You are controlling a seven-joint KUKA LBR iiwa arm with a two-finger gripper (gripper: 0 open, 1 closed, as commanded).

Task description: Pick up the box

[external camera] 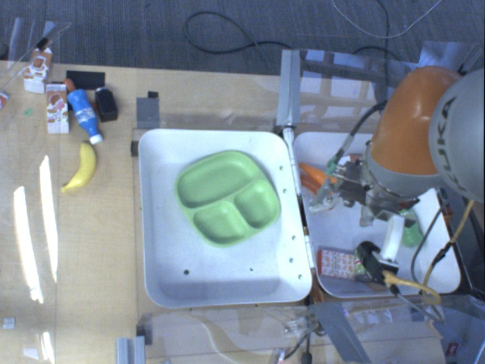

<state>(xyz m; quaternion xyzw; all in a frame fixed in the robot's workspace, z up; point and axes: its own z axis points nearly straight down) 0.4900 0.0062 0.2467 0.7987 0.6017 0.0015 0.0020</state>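
Closest to the camera, the grey arm (455,142) with its orange band (409,120) was seen reaching in from the right over the right bin (327,230). Its gripper (336,190) was held above the far-left part of that bin, close to an orange object (311,177) lying against the bin's left wall. Whether the gripper was open or closed could not be told, and nothing could be seen held in it.

The box (338,262), small and printed in red, was found lying flat on the floor of the right bin, in its near-left corner. It was apart from the gripper, on the near side of it, and it was judged not to have been touched or lifted. A green object (411,236) was partly hidden under the wrist further to the right.

The left bin (163,275) was occupied by a green compartment tray (227,196), which played no part in the task.

The task was therefore judged to be at its beginning. The gripper had yet to be brought over the box, lowered, closed on it and raised; none of these steps could be counted as done.
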